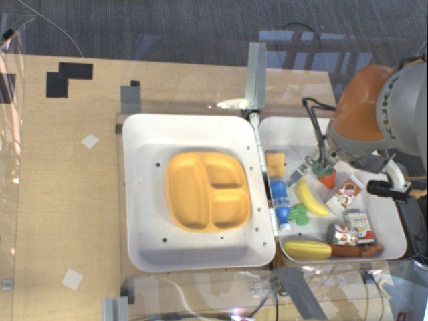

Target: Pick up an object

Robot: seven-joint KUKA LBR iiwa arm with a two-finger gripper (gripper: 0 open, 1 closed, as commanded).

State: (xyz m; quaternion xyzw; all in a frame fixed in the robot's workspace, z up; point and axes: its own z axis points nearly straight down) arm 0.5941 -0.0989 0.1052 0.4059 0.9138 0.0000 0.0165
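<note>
Tool [319,168] low in right bin [394,243], beside banana [311,199]

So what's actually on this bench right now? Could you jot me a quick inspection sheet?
Surface: wooden bench bearing a left bin and a right bin.
Job's things: in the right bin, banana, corn cob, blue bottle, green toy, small cartons, sausage.
Clutter: yellow divided tray in the left bin.
Grippers: tool low over the right bin, beside the banana.
Cables: black cable by the arm.
Surroundings: grey carpet.
</note>
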